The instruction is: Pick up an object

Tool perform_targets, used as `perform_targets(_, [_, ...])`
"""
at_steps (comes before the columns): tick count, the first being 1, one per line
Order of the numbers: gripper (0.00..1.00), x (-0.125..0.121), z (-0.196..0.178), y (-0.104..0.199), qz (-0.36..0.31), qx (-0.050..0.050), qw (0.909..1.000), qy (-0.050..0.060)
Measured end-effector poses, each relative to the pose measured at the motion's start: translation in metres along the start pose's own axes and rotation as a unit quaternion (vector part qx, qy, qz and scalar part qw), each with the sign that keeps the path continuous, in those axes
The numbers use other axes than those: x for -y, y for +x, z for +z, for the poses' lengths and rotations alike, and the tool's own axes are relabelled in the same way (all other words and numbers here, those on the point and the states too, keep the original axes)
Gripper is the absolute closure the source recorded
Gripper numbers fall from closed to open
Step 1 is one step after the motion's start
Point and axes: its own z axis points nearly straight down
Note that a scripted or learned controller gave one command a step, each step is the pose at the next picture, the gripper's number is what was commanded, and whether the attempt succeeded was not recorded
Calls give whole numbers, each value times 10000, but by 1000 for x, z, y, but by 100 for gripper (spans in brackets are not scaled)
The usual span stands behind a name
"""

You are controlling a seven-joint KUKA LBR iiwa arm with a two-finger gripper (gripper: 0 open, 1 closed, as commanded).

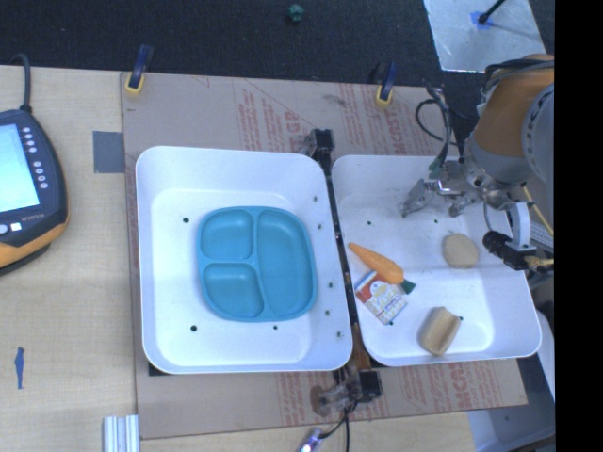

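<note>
The right bin (509, 342) holds an orange carrot (377, 263), a small red and white packet (382, 300), a round beige potato-like piece (461, 250) and a tan bread-like chunk (438, 330). My gripper (435, 209) hangs over the far part of the right bin, above and behind the beige piece. Its two fingers (412, 206) are spread apart with nothing between them. The carrot lies to the gripper's lower left, well apart from it.
The left bin (155, 252) holds a blue divided plate (256, 262). A black and orange handheld pendant (24, 191) lies on the bench at the far left. Clamps (138, 72) pin the cardboard at the back. A black bracket (322, 143) sits between the bins.
</note>
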Motion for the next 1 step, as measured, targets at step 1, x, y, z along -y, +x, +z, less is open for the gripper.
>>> perform_targets(1, [0, 63, -61, -30, 8, 1, 10000, 0])
